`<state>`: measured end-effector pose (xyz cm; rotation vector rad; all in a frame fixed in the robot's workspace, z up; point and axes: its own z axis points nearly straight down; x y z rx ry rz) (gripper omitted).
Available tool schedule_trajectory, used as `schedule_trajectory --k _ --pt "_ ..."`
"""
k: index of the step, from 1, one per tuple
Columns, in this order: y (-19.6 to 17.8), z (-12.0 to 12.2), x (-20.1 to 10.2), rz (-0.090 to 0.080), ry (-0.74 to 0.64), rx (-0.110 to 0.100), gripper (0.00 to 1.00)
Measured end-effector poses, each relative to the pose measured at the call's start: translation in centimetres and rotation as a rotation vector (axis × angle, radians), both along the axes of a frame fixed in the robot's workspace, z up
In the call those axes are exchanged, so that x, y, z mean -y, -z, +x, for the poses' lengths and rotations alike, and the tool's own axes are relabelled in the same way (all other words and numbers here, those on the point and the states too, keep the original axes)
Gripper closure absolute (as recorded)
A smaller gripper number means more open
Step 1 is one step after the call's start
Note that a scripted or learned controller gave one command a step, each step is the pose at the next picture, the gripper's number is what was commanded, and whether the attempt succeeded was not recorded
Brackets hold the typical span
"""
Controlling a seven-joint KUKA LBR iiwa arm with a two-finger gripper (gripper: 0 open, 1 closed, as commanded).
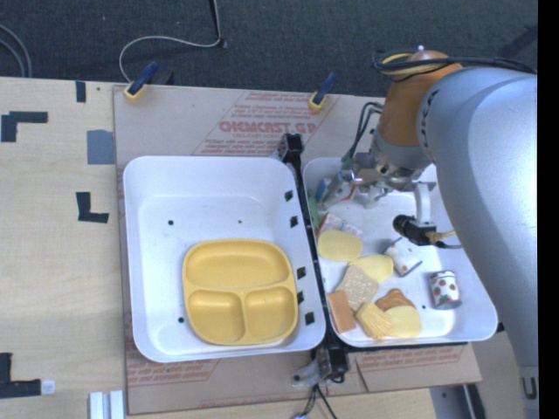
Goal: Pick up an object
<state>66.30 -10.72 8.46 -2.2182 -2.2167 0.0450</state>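
My gripper (356, 188) reaches down into the far end of the right bin (476, 308), under the arm's orange band. A small green and blue item (324, 189) lies just left of it by the bin wall. Nearer the front lie a round yellow piece (339, 246), a pale yellow piece (376, 267), a cracker-like square (356, 285), an orange-brown slab (341, 311), a brown piece (395, 299), yellow chips (390, 323), a white block (403, 257) and a small patterned can (444, 289). I see nothing held by the gripper.
The left bin (157, 208) holds a yellow divided plate (240, 289). The black divider between the two bins (303, 225) runs close to the gripper's left. The large grey arm covers the right side of the bench.
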Motion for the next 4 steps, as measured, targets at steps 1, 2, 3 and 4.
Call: schedule_trajectory --k 1,2,3,4 --pt "0.0 0.0 -0.1 0.000 0.001 0.002 0.00" --pt "-1.7 0.5 -0.5 0.014 0.000 0.022 0.00" --pt "-0.3 0.5 -0.2 0.015 -0.002 0.023 0.00" --pt "-1.6 0.6 -0.5 0.019 -0.005 0.020 1.00"
